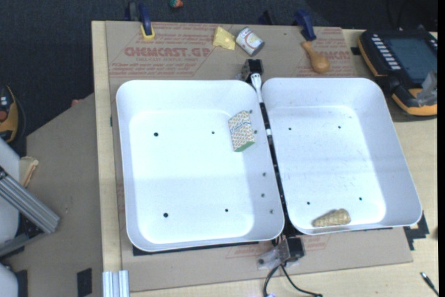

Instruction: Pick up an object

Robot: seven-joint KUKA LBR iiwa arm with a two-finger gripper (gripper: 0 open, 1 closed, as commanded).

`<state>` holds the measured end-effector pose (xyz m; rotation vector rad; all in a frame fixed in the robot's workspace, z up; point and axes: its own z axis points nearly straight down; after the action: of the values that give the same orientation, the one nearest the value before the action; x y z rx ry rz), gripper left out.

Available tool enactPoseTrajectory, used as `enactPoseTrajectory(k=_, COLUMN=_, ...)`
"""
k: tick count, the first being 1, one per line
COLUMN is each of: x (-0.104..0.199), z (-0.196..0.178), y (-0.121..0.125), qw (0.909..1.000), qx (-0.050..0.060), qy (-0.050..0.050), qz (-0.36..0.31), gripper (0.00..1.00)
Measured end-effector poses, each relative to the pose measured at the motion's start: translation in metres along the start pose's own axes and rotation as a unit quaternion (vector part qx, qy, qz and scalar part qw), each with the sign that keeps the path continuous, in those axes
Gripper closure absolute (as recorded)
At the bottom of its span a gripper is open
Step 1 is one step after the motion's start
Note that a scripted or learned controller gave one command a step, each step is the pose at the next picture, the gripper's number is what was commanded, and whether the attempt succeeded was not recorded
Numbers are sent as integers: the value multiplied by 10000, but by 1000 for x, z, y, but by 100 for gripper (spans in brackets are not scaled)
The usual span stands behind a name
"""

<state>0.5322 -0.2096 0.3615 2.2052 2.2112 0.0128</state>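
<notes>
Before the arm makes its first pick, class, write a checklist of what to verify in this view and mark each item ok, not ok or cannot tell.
1. A pickable object lies in the left bin: ok, a small patterned packet sits near its right wall.
2. A pickable object lies in the right bin: ok, a tan cone-shaped piece lies by its near rim.
3. Each object has room around it: ok for the packet; the cone lies close to the rim, cannot tell.
4. Loose items lie outside the bins: not ok, a yellow wedge and a small can rest on the board behind.
</notes>
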Motion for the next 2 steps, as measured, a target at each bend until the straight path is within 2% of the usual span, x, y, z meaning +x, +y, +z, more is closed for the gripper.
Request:
enactPoseTrajectory(k=1, x=58, z=93, y=11, qw=9999, qx=137, qy=62, qz=-16, gripper=100)
enactPoseTrajectory(k=2, x=80, z=-45, y=38, qw=10000, qx=1, qy=18, qz=-14, gripper=100)
